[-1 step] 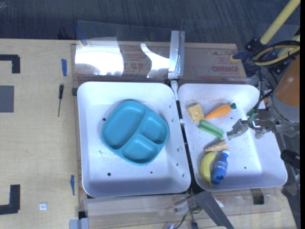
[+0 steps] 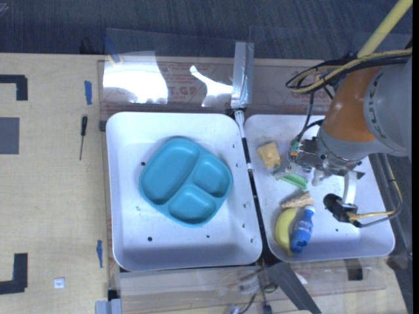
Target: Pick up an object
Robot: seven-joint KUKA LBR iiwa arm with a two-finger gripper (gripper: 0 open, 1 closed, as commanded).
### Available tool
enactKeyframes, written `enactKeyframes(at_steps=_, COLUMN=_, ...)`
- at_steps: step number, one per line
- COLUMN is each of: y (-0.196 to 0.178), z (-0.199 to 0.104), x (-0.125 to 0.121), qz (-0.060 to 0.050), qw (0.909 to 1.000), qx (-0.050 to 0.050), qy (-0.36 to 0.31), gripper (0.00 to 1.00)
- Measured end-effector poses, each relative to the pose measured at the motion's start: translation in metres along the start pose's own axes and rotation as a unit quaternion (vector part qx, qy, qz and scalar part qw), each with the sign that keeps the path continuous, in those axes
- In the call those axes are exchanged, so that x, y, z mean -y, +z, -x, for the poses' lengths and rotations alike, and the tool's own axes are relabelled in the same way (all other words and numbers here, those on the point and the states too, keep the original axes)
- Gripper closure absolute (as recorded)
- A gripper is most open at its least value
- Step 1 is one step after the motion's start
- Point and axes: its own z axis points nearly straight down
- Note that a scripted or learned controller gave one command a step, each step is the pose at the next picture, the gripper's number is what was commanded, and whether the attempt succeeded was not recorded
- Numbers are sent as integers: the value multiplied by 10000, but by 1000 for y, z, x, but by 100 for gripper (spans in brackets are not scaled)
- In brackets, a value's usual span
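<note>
Hovering gripper point(image 2: 306, 173), grip unreadable, above one banana point(image 2: 284, 228), one blue bottle point(image 2: 302, 228).

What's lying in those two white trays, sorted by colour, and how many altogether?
Blue: 2, a divided plate and a small bottle
Yellow: 1, a banana
Tan: 2, a sponge-like block and a flat piece
Green: 1, a thin strip
Total: 6

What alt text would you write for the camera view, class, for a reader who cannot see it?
A grey robot arm with an orange band reaches from the right over the right shallow white bin, which holds a yellow banana, a blue plastic bottle and a tan food block. The left shallow white bin holds a blue divided plastic plate.
</note>
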Motion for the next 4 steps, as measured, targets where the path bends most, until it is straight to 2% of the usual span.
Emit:
enactKeyframes(at_steps=1, y=-74, z=0, x=29, qz=47, qw=10000, qx=-2, qy=37, gripper=0)
enactKeyframes(at_steps=2, y=25, z=3, x=-18, qz=48, qw=9872, qx=5, qy=-1596, gripper=0)
enactKeyframes(at_steps=3, y=13, z=2, x=-20, qz=85, qw=9872, qx=8, qy=-1594, gripper=100)
enactKeyframes(at_steps=4, y=-75, z=-101, x=-5, qz=57, qw=9835, qx=-10, qy=-1806, gripper=100)
